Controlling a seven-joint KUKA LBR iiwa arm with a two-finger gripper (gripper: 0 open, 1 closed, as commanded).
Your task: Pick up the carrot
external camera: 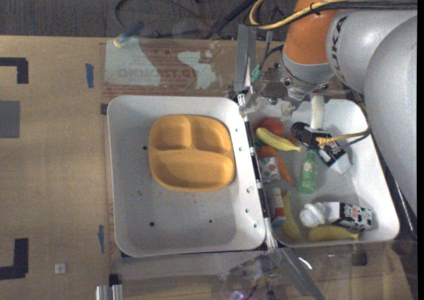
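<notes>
The carrot (284, 169) is a short orange stick lying near the left wall of the right bin (379, 179), partly under a yellow banana (277, 140). My gripper (286, 102) hangs over the far left corner of that bin, above and behind the carrot, with a red round piece (271, 125) just below it. The grey arm with its orange band (319, 10) comes in from the upper right and hides the back of the bin. Nothing shows the carrot lifted; it rests among the other items.
A green bottle (308, 171), a small printed box (269, 169), a milk carton (349, 213), a white lump (311, 214) and a second banana (331, 232) crowd the right bin. The left bin (132, 212) holds an orange divided plate (192, 151).
</notes>
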